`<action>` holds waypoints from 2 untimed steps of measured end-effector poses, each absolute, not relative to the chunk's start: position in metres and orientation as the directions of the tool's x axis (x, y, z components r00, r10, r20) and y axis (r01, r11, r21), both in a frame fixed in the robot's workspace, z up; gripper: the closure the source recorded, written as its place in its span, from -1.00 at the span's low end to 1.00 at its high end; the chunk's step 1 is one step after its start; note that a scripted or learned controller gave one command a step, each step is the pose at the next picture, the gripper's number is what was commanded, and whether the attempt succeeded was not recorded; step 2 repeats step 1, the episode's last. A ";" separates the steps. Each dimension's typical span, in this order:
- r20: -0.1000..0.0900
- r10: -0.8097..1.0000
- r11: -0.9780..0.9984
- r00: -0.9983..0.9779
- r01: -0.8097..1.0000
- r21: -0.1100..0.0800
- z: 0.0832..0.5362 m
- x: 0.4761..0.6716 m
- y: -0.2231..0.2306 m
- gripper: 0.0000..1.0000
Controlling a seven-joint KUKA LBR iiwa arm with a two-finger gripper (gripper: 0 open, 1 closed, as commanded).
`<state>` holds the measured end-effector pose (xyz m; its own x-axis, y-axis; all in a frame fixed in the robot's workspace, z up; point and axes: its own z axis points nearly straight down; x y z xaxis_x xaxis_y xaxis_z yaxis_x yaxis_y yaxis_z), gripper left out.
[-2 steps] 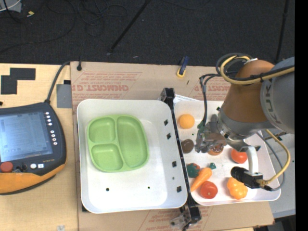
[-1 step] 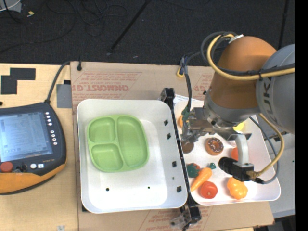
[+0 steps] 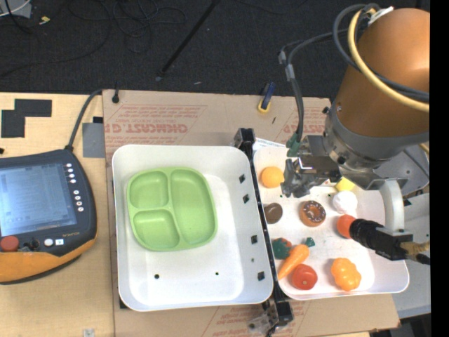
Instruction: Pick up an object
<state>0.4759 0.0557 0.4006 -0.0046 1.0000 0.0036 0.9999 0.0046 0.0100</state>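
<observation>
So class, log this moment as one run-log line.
claw: over right white bin | nearest: round orange fruit | green divided plate: left bin

Green divided plate [image 3: 171,209] in left bin [image 3: 133,279], teach pendant [image 3: 42,213]

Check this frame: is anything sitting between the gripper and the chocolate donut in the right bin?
Nothing visible does. The gripper sits just up-left of the donut, with bare bin floor between them; the orange ball lies off to its left.
</observation>
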 end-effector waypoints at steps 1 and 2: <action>0.003 1.000 0.011 -0.011 1.000 0.006 0.479 0.476 0.144 1.00; 0.003 1.000 0.011 -0.011 1.000 0.006 0.479 0.476 0.144 1.00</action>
